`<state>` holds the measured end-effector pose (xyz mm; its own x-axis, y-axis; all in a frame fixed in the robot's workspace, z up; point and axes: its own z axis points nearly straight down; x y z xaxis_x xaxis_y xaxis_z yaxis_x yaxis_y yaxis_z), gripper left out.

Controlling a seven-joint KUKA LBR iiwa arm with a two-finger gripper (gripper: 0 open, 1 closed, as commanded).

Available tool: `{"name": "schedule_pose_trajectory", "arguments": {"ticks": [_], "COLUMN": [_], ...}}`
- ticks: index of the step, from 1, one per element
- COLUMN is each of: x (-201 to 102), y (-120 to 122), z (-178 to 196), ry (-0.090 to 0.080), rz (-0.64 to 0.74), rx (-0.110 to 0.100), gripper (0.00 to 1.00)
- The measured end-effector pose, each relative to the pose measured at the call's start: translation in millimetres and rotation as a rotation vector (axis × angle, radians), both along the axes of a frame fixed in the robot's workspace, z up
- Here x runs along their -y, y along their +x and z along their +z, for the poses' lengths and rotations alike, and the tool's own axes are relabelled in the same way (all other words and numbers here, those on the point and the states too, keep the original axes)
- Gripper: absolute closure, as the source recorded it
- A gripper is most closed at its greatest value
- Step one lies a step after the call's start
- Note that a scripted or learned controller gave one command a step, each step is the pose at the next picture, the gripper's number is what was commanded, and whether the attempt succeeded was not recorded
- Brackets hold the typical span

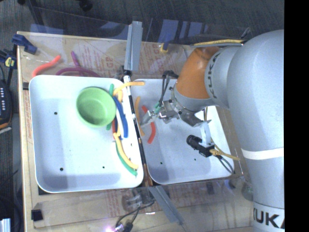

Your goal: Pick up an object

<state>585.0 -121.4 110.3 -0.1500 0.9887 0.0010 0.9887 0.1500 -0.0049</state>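
the gripper [153, 113] hangs low in the right bin [181, 170]; whether it grips anything i cannot tell. a red strip [151, 132] lies just below it, long axis tilted slightly off vertical in the camera view, an orange one [137, 104] just left.

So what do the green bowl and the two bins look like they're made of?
Green bowl: probably plastic, with uniform light green colour, a smooth matte surface and soft shading inside. Left bin and right bin: likely moulded plastic, plain white with rounded corners and a faint sheen; coated metal can't be ruled out from this view.
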Motion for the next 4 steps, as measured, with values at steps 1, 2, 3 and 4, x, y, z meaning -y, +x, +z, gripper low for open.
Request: {"name": "schedule_pose_trajectory", "arguments": {"ticks": [1, 2, 3, 4], "x": [0.6, 0.7, 0.6, 0.5], "y": [0.0, 0.0, 0.2, 0.2], "z": [9.9, 10.0, 19.5, 19.6], "ry": [-0.002, -0.002, -0.003, -0.004], "rz": [0.004, 0.005, 0.008, 0.009], "rx": [-0.002, -0.002, -0.003, -0.003], "gripper": [1.00, 0.00, 1.00, 0.00]}}
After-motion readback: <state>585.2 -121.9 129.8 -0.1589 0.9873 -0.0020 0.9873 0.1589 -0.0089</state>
